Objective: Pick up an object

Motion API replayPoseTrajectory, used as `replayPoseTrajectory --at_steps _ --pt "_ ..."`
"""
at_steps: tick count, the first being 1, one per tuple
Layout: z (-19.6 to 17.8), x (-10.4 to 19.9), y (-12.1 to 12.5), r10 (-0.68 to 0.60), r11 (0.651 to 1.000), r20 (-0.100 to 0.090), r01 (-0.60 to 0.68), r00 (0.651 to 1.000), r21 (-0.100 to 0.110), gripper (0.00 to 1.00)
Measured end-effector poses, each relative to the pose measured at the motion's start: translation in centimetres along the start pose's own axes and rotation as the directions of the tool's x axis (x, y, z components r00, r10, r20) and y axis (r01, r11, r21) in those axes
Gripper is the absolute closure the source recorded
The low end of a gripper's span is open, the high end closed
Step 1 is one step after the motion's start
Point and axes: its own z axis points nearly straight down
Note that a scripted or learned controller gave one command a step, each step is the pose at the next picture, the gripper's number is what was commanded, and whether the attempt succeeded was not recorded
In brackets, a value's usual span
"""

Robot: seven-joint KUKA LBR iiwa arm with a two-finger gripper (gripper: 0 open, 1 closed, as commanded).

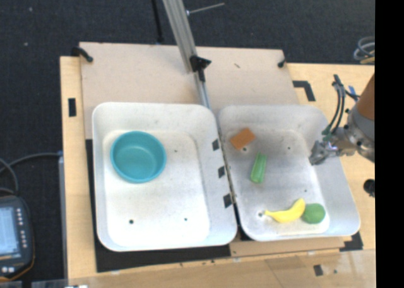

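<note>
1. Over the right bin's [328,122] right rim, I'm hovering my tool [319,152]; too small and blurred here, so I cannot tell its state.
2. Nothing is showing in the tool, so I'm judging the pick as not yet done.
3. Candidates are sitting in the right bin: orange block [242,139] near the back, green cylinder [258,168] mid-bin, banana [286,211] and green ball [314,213] touching at the front edge.
4. Teal bowl [139,156] is sitting in the left bin [189,217], well apart from me.
5. I'm still needing the descent, the grasp and the lift; the green cylinder is looking nearest and clear of neighbours.
</note>
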Motion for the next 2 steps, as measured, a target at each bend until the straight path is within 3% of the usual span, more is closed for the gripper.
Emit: replayPoseTrajectory --at_steps 2 --pt "-9.1 0.4 -0.3 -0.002 1.0 -0.001 0.002 1.0 0.002 1.0"
